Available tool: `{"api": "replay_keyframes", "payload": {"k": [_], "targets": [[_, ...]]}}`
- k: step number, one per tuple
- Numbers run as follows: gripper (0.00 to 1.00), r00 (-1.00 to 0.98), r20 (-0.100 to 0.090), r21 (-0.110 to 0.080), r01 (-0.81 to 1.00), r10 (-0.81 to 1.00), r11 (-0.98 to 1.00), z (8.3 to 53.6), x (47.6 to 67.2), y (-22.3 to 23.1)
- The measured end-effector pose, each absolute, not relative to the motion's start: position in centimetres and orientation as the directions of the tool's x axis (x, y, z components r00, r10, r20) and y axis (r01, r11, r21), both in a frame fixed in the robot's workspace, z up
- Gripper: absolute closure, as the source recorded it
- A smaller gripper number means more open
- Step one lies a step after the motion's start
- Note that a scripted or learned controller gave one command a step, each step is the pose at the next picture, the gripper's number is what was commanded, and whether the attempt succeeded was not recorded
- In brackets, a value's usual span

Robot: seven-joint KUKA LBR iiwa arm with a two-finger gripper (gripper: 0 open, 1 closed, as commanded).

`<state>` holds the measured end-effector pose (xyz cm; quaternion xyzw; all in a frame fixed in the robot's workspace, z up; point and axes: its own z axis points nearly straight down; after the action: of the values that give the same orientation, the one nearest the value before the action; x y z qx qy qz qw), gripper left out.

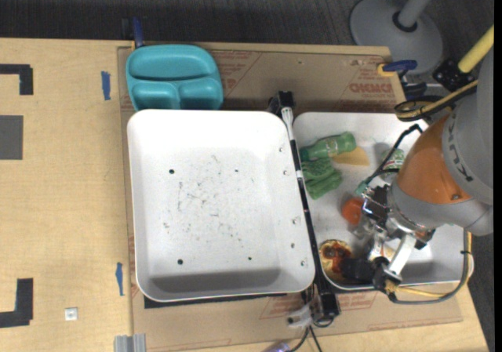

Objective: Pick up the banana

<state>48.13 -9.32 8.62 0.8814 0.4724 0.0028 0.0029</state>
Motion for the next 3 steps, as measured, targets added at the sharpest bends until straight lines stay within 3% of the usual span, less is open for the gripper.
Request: {"api": "replay_keyframes", "payload": {"k": [1, 3], "targets": [[1.0, 0.762, 0.004, 0.005, 0.647, 0.647, -0.762, 8.6, 48.1, -9.2], [1.0, 0.76, 0.003, 0.004, 0.65, 0.65, -0.76, 10.5, 48.2, -9.1]]}}
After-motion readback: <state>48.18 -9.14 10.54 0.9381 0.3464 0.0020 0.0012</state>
